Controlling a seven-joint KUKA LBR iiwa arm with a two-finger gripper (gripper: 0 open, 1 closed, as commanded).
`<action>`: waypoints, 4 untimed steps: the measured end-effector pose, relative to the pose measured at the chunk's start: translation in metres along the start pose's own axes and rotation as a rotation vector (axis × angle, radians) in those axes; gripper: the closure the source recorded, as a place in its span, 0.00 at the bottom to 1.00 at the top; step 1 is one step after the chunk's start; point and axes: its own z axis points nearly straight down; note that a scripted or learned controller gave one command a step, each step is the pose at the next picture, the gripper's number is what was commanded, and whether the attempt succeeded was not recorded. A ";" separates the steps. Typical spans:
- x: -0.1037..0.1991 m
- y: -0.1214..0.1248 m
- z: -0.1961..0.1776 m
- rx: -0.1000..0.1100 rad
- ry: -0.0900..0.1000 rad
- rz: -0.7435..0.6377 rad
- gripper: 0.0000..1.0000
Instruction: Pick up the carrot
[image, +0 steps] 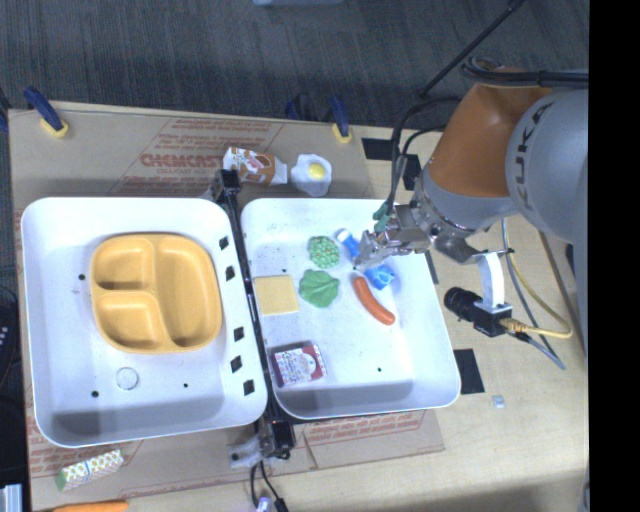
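Gripper (378, 250) fingertips blur together above carrot (374, 300), partly covering blue item (380, 277)

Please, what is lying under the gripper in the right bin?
Under the gripper lies a blue thing, partly covered, so its shape is unclear. The carrot lies just below it, fully visible on the right bin floor.
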 end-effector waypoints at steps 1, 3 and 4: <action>-0.073 0.025 -0.079 -0.004 0.000 0.134 1.00; -0.065 -0.088 -0.089 -0.005 -0.001 0.081 1.00; -0.006 -0.083 -0.013 -0.001 0.001 0.029 1.00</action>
